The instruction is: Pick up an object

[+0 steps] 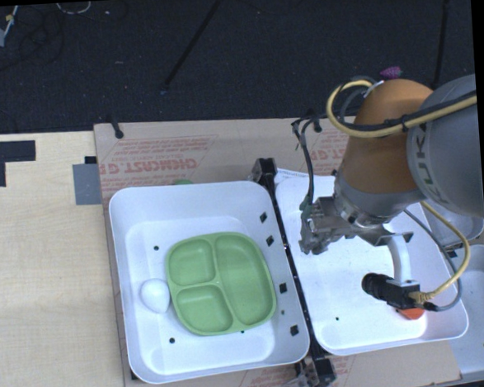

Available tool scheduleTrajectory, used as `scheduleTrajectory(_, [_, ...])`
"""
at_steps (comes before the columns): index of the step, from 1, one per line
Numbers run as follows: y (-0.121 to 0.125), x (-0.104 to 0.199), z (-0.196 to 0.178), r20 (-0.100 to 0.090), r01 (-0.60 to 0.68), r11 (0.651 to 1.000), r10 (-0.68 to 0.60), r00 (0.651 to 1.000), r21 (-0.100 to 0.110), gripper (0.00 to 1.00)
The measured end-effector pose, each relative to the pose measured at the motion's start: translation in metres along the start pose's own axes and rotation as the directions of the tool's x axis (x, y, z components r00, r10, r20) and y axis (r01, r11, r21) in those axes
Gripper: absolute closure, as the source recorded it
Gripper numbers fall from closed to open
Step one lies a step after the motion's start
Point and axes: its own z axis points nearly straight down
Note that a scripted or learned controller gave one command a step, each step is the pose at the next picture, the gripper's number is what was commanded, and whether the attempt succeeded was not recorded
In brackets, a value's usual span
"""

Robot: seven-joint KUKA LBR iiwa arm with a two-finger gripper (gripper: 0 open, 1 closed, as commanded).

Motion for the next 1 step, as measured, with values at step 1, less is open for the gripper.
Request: scheduleTrajectory(1, [0.0044,0.0527,0.0108,0.001,-0.002,1.0,0.002,1.0,0.002,1.0])
